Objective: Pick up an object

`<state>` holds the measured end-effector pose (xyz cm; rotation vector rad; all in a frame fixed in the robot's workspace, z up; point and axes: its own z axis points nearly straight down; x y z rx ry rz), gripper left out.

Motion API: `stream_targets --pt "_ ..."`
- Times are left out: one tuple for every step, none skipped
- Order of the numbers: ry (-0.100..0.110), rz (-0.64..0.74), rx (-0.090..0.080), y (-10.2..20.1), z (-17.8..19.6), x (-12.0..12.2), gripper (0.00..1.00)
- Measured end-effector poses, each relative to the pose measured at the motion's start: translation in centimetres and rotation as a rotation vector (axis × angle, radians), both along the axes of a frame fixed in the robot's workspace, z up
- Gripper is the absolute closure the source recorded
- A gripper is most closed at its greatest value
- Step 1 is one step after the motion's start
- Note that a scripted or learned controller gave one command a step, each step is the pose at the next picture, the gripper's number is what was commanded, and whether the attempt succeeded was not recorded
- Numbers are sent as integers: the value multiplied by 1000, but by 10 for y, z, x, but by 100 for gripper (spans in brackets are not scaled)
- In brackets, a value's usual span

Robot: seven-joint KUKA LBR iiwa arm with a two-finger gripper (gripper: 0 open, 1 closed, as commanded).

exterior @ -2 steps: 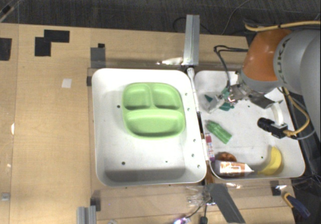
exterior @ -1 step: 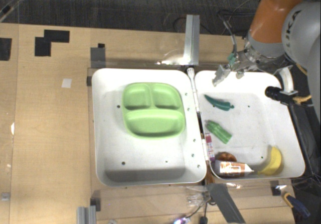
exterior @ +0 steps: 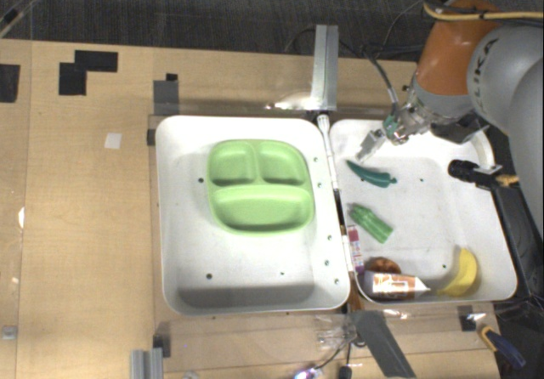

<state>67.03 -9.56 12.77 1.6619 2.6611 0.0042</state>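
Two shallow white bins [exterior: 170, 224] sit side by side on a pale wooden bench. Over the right bin's far corner the gripper [exterior: 371, 145] hangs with fingers spread, grasping nothing. Just below the fingertips lies a dark teal curved plastic piece [exterior: 371, 174]; nearer the camera, a light green ridged plastic piece [exterior: 371, 223] and a yellow banana [exterior: 461, 274].

The arm [exterior: 501, 71] is a rounded grey shell with a broad orange band [exterior: 446, 63] above the wrist and part of a dark marking on the grey next to the band. Thin dark cables run beside the band. Below the band, the gripper [exterior: 374, 144] is small, silvery metal with teal-green bits.
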Motion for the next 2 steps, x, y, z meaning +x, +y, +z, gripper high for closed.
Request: stream_targets --pt "-8 -118 0 0 -38 -29 0" --pt "-13 -115 4 2 -26 -26 100"
